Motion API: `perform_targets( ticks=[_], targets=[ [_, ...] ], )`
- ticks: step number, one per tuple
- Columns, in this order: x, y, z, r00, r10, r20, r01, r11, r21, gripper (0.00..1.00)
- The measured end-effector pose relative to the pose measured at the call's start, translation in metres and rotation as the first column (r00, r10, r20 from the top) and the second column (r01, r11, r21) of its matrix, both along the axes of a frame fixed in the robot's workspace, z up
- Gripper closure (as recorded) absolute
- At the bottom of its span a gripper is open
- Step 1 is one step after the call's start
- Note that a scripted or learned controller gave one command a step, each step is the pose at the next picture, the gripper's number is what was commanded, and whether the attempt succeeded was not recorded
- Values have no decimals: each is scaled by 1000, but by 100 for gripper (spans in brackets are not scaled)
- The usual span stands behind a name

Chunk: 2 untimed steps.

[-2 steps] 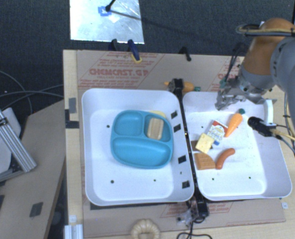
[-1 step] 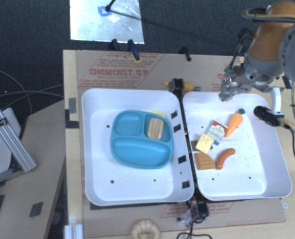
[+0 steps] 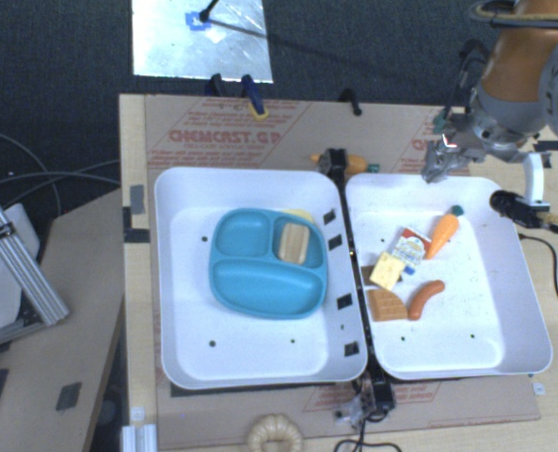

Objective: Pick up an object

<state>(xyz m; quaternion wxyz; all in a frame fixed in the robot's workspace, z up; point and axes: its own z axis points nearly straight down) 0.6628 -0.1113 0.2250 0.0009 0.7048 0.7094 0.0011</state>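
The arm (image 3: 528, 59) is reaching in from the right, and its gripper (image 3: 436, 170) is hanging above the far edge of the right bin (image 3: 504, 328), well apart from the objects lying inside. Whether the tool is spread or pressed together cannot be told at this resolution; nothing is sitting between its tips.

The right bin is holding five items grouped toward its left half. The carrot (image 3: 441, 234) is lying with its long axis running diagonally, green top pointing to the far right and tip pointing to the near left. The sausage (image 3: 424, 298) is lying on a similar diagonal, nearer the front. The small carton (image 3: 408, 249) is sitting just beside the carrot, with the yellow cheese block (image 3: 387, 271) touching its near side and the waffle piece (image 3: 386, 304) in front of that.

The left bin (image 3: 194, 347) is bearing a blue divided tray (image 3: 250, 285), with a tan bread slice (image 3: 294, 244) resting in its far right compartment.
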Motion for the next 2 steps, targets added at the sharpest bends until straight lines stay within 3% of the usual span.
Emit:
perform_targets(
  ticks=[2],
  targets=[
    [-9,108,-2,1000,0,-1,0,1000,0,100]
  ],
)
